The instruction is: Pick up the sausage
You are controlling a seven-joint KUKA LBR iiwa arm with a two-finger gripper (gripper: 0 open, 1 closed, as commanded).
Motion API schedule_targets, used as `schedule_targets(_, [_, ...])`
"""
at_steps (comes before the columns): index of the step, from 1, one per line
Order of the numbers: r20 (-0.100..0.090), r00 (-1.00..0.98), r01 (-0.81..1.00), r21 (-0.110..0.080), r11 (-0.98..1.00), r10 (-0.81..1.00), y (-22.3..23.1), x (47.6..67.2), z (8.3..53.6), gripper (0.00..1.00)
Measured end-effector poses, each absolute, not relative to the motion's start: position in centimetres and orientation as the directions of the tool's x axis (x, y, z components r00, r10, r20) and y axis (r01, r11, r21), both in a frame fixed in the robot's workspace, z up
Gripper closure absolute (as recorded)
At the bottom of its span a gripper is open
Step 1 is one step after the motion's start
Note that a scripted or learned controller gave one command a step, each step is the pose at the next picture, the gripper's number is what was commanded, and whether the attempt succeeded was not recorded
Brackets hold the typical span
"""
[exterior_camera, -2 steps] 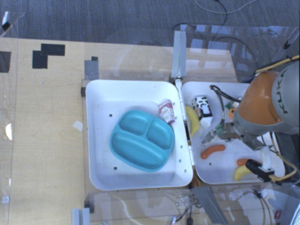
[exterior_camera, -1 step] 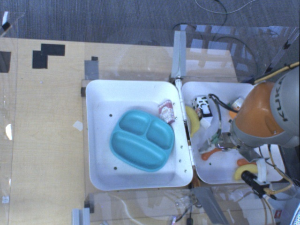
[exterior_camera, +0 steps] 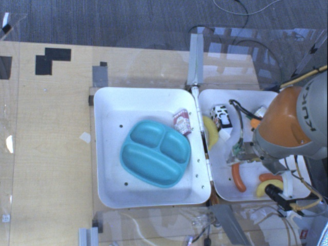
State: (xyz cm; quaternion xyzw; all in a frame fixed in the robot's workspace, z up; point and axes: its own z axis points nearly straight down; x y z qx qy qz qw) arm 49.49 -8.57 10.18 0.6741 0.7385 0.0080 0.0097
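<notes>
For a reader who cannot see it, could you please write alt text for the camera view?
The grey and orange arm reaches into the right bin, its claw just above an orange sausage lying on the bin floor. The left bin holds a blue divided plate.

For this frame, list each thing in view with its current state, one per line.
sausage: lying loose on the right bin's floor, not gripped.
gripper: low over the right bin, just above the sausage.
blue divided plate: flat in the left bin, nothing in its compartments.
small red packet: beside the plate's upper right edge, tilted.
banana: lying along the right bin's left wall.
right bin: holds several items.
</notes>
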Motion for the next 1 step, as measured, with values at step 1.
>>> schedule_targets(1, [-0.002,-0.117,0.993,0.008,0.117,0.993,-6.84,52.66,24.36,1.0])
